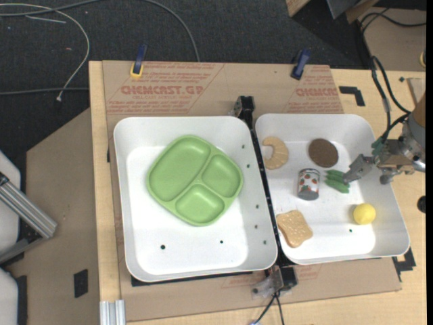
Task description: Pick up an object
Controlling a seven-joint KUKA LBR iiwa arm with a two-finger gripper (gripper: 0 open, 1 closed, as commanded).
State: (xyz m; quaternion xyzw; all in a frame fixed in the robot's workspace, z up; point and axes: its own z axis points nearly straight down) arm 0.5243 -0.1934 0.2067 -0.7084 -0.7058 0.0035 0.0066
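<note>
The right bin (pixel 379 246) holds a tan crescent-shaped piece (pixel 275 152), a round brown cookie (pixel 323 152), a small printed can (pixel 308 183), a green leafy piece (pixel 337 180), a yellow lemon (pixel 364 213) and a toast slice (pixel 294 227). My gripper (pixel 370 173) reaches in over the bin's right side, above the white floor between the green piece and the bin wall. It is open, with nothing between its fingers. Its left finger (pixel 355 170) ends just right of the green piece, and I cannot tell whether they touch.
The left bin (pixel 135 249) holds a green divided plate (pixel 195 179). A black divider (pixel 260 181) runs between the bins. Cables hang by the arm at the right edge. Blue clamps (pixel 139 58) pin the cardboard at the back.
</note>
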